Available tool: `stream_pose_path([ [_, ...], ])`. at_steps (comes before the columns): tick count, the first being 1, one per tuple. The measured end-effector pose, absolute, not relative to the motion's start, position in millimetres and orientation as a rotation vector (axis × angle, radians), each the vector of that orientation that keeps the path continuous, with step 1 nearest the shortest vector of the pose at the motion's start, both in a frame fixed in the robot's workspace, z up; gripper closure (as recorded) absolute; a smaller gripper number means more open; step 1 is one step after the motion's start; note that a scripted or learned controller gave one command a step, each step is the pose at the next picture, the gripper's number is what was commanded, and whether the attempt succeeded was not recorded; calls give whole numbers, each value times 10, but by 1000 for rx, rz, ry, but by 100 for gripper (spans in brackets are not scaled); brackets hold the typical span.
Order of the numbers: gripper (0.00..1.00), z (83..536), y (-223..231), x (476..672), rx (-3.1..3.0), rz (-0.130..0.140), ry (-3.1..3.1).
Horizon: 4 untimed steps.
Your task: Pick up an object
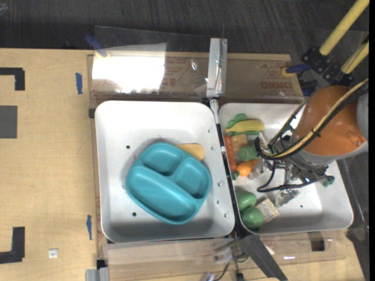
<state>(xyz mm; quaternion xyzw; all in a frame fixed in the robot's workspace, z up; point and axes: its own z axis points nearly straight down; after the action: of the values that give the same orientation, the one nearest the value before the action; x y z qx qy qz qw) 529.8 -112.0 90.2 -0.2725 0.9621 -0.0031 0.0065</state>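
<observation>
Green, yellow, orange toy foods [246, 151] heaped beside claw [281, 186].

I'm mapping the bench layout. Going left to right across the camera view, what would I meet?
Wooden board → left white bin → teal divided plate → divider between bins → pile of toy food → gripper → arm's orange band.

Divided plate [169, 182]: teal plastic — smooth, satin sheen.
Bins [111, 157]: white plastic, smooth, semi-gloss.
Bench [41, 157]: pale wood board — matt.
Arm band [331, 124]: orange, glossy.
</observation>
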Motion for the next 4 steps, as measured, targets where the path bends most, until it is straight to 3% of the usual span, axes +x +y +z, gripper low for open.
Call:
stream_pose_path([
  [1, 100, 1033, -1093, 5343, -854, -14, 2995],
  [2, 100, 1989, -637, 5099, -326, 0, 3115],
  [3, 100, 2468, -348, 4921, -13, 1, 3132],
  [4, 100, 2940, -78, 5100, 184, 1, 3128],
])
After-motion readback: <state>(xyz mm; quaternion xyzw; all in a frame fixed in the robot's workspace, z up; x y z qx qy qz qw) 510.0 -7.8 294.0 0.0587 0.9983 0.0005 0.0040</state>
